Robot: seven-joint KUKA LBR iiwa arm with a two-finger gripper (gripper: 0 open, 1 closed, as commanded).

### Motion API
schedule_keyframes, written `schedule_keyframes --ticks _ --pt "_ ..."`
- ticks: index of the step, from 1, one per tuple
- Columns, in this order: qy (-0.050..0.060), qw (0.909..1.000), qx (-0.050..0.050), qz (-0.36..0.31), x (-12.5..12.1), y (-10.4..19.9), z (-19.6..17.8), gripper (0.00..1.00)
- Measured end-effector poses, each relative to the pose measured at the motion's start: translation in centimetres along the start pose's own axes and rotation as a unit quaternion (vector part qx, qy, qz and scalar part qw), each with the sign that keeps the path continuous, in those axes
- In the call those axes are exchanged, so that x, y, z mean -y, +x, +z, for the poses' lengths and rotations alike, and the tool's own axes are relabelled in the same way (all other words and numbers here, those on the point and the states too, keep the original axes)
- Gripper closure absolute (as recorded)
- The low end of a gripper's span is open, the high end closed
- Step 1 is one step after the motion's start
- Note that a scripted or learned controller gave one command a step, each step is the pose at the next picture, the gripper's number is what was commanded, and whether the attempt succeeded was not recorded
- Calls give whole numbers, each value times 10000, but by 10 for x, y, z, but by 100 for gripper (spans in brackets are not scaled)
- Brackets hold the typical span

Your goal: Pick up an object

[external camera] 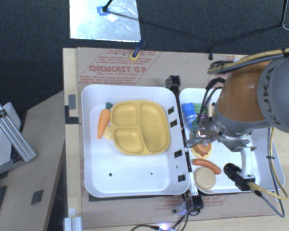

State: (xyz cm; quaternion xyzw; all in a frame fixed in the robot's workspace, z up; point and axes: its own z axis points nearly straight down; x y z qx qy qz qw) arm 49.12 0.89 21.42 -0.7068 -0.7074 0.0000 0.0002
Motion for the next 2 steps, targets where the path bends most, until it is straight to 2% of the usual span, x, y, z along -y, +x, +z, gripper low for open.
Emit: schedule_keyframes --ticks 1,2 --pt "-10 10000 -3 -15 7 3 -9 100" --pt "-12 10000 1 -14 -4 -2 -20 100"
